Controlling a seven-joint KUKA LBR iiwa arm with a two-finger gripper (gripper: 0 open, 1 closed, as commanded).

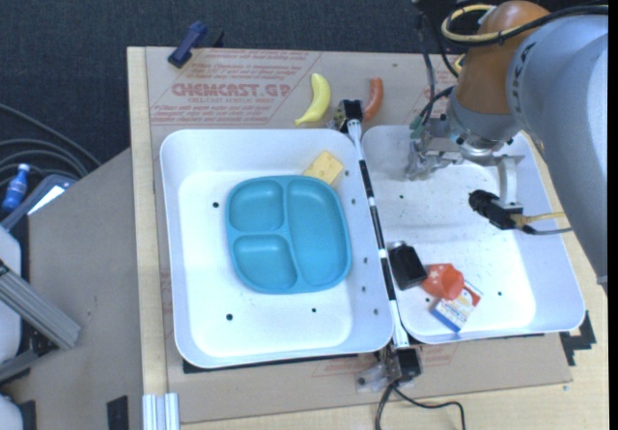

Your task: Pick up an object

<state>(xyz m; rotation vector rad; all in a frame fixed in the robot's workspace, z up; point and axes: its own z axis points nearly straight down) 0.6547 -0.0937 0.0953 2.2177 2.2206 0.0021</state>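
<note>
The jaws hung low over the right bin's far end; I cannot tell their state. A blue tray lay in the left bin.

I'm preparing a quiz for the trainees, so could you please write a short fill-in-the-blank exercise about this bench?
1. The blue divided tray lies in the ____ bin.
2. The yellow banana lies on the board, ____ both bins.
3. The claw hovers over the ____ bin.
4. The red object lies in the ____ bin.

Missing words: left; outside; right; right
</note>
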